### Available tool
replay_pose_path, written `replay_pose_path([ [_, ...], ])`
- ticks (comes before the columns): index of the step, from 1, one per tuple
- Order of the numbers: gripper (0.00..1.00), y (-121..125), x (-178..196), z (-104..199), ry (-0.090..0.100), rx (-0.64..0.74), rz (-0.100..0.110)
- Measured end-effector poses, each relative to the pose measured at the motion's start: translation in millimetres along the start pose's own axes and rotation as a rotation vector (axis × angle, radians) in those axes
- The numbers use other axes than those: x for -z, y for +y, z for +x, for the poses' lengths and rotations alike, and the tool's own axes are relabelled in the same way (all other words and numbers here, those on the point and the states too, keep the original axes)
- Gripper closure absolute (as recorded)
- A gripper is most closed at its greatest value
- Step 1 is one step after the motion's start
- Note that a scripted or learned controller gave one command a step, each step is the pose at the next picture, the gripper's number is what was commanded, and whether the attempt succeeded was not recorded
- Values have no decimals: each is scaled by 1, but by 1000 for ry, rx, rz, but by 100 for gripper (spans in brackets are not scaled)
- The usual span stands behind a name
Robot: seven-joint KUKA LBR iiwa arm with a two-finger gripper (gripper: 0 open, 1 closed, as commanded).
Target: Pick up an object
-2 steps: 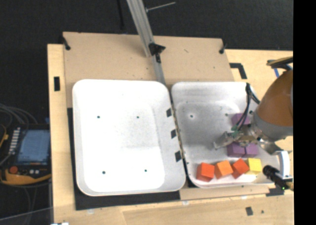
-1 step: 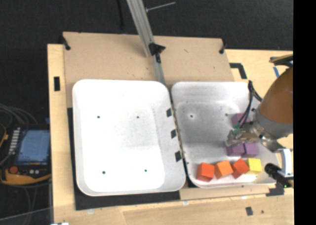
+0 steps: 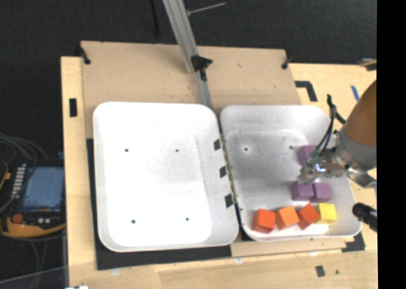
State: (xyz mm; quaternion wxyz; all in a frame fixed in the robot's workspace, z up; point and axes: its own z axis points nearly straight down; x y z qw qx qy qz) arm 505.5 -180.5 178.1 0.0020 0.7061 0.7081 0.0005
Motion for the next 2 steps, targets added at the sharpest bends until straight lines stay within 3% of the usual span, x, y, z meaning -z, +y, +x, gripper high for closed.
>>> replay_pose_path([
  [1, 100, 2, 31, -2, 0, 1, -2],
  [2, 100, -3, 43, 56, 4, 5, 2],
])
